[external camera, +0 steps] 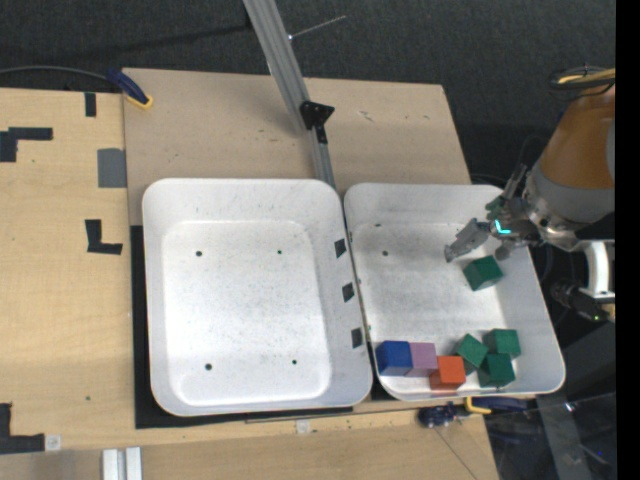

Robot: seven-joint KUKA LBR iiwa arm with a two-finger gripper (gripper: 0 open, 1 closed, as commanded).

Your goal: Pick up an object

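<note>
My gripper (481, 247) hangs over the upper right part of the right bin (420, 200), its two grey fingers spread open with nothing between them. A green block (483, 272) lies alone on the bin floor just below the fingertips, tilted a little. Along the bin's front edge sits a cluster: a blue block (394, 356), a purple block (423, 355), an orange block (450, 370) and three more green blocks (496, 368). The orange-banded wrist (580, 158) comes in from the right.
The left bin (240, 193) stands beside the right one, sharing a raised rim in the middle. A slanted metal pole (285, 58) ends at a black clamp behind the bins. Bare bin floor lies left of the lone green block.
</note>
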